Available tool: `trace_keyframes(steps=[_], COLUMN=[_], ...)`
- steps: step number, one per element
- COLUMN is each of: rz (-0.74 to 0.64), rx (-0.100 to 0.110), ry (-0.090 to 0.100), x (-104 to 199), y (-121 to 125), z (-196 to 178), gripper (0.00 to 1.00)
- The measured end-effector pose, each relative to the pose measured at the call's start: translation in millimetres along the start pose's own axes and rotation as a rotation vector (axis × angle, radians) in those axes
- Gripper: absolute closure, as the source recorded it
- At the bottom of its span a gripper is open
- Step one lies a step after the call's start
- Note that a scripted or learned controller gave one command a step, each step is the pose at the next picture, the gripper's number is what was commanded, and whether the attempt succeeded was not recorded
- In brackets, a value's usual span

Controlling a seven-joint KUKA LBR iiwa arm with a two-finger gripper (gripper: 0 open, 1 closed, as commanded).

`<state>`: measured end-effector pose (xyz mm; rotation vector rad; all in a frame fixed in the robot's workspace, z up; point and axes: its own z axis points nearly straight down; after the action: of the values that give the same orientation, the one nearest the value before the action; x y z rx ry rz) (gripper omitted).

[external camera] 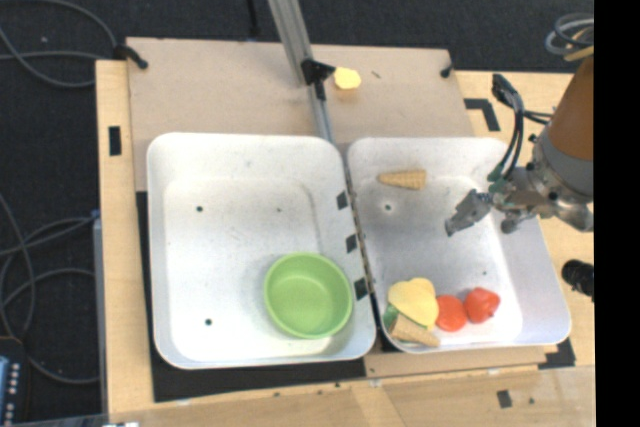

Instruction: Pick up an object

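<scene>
Worktop (230, 85) carrying two white bins. Left bin (200, 175) holding green bowl (307, 294). End effector (470, 213) hovering over right bin (520, 305), grip state unclear. Red tomatoes (468, 309), yellow piece (413, 300), cone (402, 179) lying inside.

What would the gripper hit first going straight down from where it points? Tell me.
Likely the bare floor of the right bin; the gripper hangs above it, between the cone and the red pieces. Depth is unclear.

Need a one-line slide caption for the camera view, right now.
Gripper hovers over the right bin, above a cone and toy foods; green bowl sits in the left bin.
</scene>
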<state>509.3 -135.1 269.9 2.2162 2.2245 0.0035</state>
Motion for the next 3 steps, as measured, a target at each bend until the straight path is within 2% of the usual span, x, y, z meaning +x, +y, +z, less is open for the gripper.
trace_keyframes(steps=[1, 2, 3], rz=[0.002, 0.004, 0.006], rx=[0.000, 0.007, 0.007], ry=[0.000, -0.001, -0.002], x=[0, 6, -6], y=[0, -5, -8], z=[0, 59, 112], gripper=[0.00, 0.00, 0.00])
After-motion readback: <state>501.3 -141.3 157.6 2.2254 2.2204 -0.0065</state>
